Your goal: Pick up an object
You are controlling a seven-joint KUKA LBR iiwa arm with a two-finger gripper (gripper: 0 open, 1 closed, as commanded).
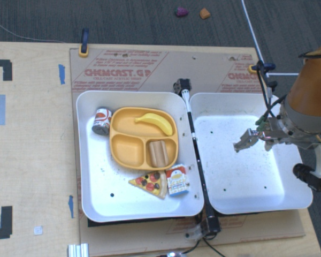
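Banana [155, 122] lies in the top compartment of a yellow divided plate [123, 149], which sits in the left bin [91, 159] near the centre of the frame. A hot dog [158, 153] fills the plate's lower right compartment (the lower left one is bare yellow). Just left of the plate, a small can [101, 121] lies on its side against the plate's rim. Below the plate, a toy pizza slice [150, 183] rests on the bin floor, and a small red and white carton [177, 180] sits just beside it on the right.

At the right of the frame the gripper [246, 142] hangs over the right bin [241, 191], its grey fingers pointing left toward the divider between the bins; whether they are spread or pressed together cannot be told, and nothing shows between them. The orange band [309, 87] of the arm is at the frame's right edge.

Both bins stand on a cardboard sheet [128, 68]. In the upper part of the frame, on the dark floor, lie a purple bit [181, 12] and an orange bit [204, 14].
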